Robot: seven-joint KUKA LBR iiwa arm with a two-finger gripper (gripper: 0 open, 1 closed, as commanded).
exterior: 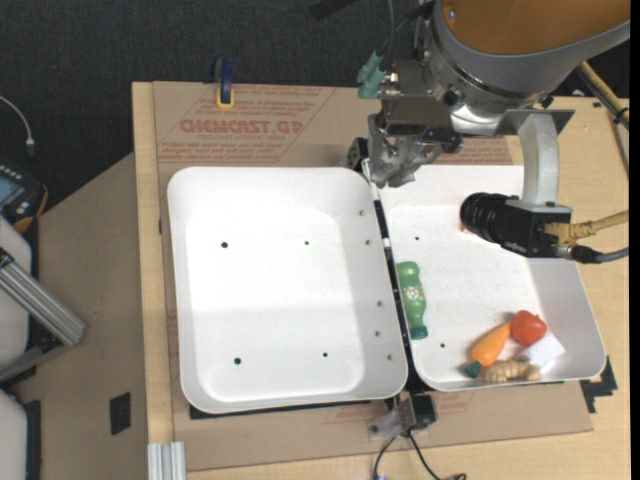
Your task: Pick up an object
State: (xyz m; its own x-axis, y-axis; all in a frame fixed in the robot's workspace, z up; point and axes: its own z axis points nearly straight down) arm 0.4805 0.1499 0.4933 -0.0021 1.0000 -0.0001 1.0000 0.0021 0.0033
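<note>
While the arm hangs over the bins, here is how things lie:

Worktop (160, 388): tan cardboard sheet with red print along the far edge; carries two white bins side by side.

Arm (530, 13): grey with an orange band, reaches in from the right, bulks over the far right corner.

Left bin (195, 298): shallow, white, a few small dark dots on its floor.

Right bin (580, 308): same make, touching the left bin along a middle seam; all the loose things lie in its near half.

Black camera unit (510, 223): cylinder on a grey bracket off the arm, over the right bin's far right part, cable running off right.

Tool (392, 173): dark metal, at the far end of the seam between the bins, just above the rims. Fingers too blurred and crowded to read, so wide or narrow I cannot tell; nothing visibly between them.

Green bottle (411, 299): lies lengthwise against the right bin's left wall, beside the seam, well apart from the tool.

Orange carrot-like piece (490, 345): tilted, near the bin's near edge, green tip at its low end.

Red piece (528, 326): touching the orange one's upper end.

White card (545, 350): flat, just under the red piece.

Beige knobbly piece (508, 372): at the near wall, just below the orange one.

Blue and yellow clamp (226, 83): on the worktop's far edge.
</note>
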